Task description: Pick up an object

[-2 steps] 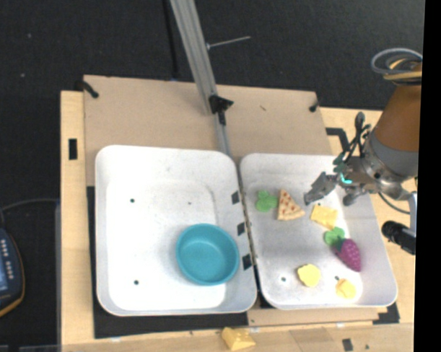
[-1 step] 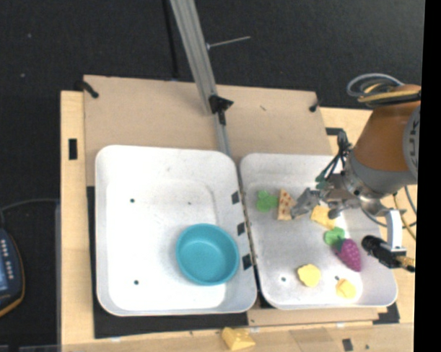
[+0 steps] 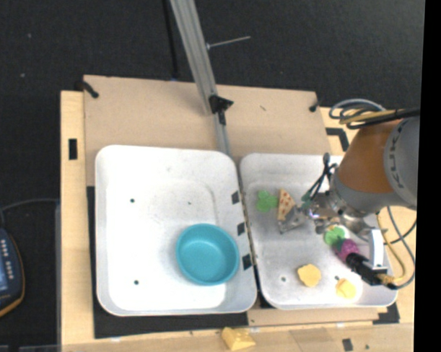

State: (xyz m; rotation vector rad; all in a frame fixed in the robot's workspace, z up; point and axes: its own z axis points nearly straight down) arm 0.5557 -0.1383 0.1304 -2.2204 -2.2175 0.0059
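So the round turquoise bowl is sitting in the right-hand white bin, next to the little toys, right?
Not quite. The camera view shows the round turquoise bowl in the left-hand white bin. The little toys, such as the yellow piece, lie in the right-hand white bin, where the gripper works.

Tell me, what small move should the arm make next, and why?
Probably a short descent onto the tan wedge. The gripper sits low in the right bin, just beside that wedge, and nothing is seen between it. The green piece lies close by on the wedge's other side, so a straight drop seems safest.
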